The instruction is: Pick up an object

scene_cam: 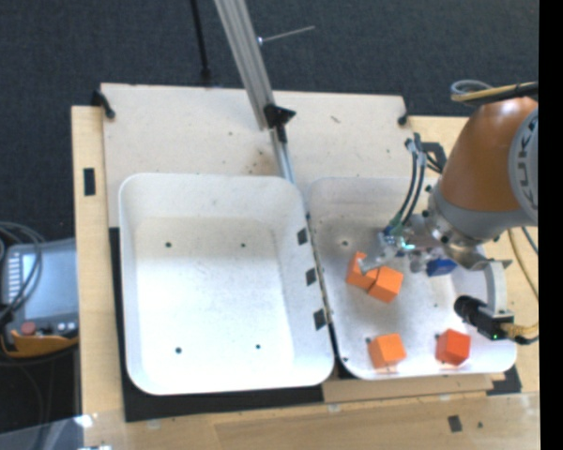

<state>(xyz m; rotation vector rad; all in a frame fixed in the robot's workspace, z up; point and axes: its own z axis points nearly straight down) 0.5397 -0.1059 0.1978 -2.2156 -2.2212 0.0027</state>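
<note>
In the right bin [349, 216], your pincer [397, 247] hangs low over the floor, just up-right of a pair of orange blocks [374, 278] that touch each other; that's the nearest target, lying down-left of the tip, close beside it; the pair's long axis runs roughly upper-left to lower-right; two more orange cubes sit near the bin's front edge, one [388, 349] at centre, one [453, 347] further right, both well apart from the tip; I cannot tell whether the pincer is spread or pressed together, the wrist and cables blur it; nothing visibly pinched; left bin [216, 279] on the surface [197, 120] holds nothing to grab; my judgement: you need a short shift down-left, then descend.
</note>
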